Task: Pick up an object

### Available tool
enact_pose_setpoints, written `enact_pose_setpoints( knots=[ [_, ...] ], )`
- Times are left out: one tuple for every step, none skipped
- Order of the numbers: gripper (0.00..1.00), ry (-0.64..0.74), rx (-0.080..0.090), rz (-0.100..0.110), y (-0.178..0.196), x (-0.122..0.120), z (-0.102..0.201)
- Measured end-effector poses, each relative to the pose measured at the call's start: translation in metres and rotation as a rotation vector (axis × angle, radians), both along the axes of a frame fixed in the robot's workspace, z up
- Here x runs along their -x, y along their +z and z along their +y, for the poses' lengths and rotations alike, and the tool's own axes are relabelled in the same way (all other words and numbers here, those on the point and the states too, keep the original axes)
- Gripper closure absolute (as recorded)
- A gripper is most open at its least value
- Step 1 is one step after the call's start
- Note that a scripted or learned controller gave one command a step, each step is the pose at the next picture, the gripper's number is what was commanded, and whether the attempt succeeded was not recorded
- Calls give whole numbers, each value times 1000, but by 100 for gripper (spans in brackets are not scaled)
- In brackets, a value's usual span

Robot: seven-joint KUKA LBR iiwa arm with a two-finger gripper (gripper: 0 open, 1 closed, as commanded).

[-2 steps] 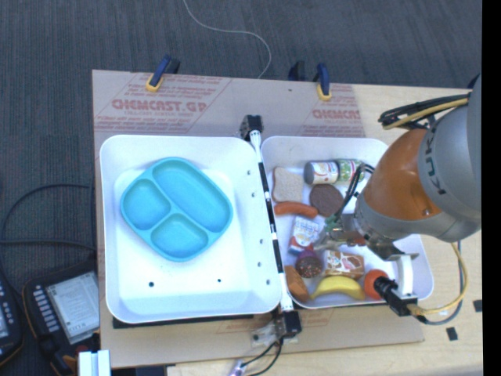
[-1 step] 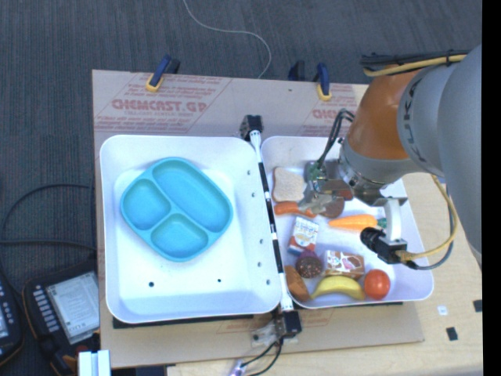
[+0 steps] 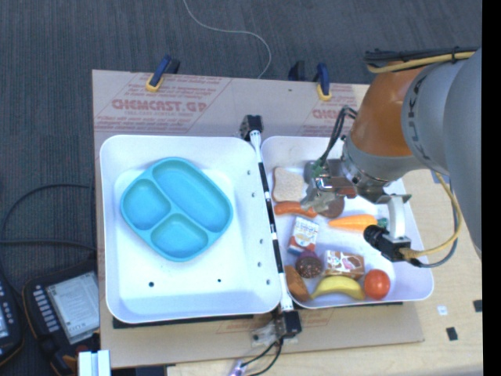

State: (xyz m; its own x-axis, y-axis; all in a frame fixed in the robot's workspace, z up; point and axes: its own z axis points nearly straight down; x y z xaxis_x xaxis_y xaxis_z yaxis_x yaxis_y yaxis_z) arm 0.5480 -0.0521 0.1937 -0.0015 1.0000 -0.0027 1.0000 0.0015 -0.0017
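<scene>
I see dark grey carpet around the worktop [image 3: 156,92], a brown board with red lettering, held by blue and yellow clamps [image 3: 160,70] at its 12 o'clock edge. A thin white cable [image 3: 227,30] lies looped on the carpet beyond it.

Two white bins sit side by side. The left bin [image 3: 125,288] holds a blue three-compartment plate [image 3: 176,207], lying flat towards 10 o'clock of the bin's centre.

The right bin [image 3: 415,284] holds the objects to pick. A slice of bread [image 3: 288,182] lies at the bin's 10 o'clock. An orange carrot [image 3: 354,223] lies near its centre. A small printed packet [image 3: 304,233] lies just at 9 o'clock of the carrot. A banana [image 3: 338,287], a red tomato [image 3: 376,283] and a dark round item [image 3: 309,266] lie along the 6 o'clock side.

The arm [image 3: 407,124] enters from 3 o'clock, with its orange band over the bin's upper part. The gripper [image 3: 322,198] is low over the bin, between the bread and the carrot. I cannot tell how its jaws stand, nor whether any object is between them.
</scene>
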Motion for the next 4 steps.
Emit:
enact_pose_setpoints(
  knots=[
    [0,0,0,0,0,0,0],
    [0,-2,-3,-4,-107,30,-47],
    [100,-3,-1,-9,-95,28,-48],
    [100,0,-3,-1,-10,64,37]
  ],
)
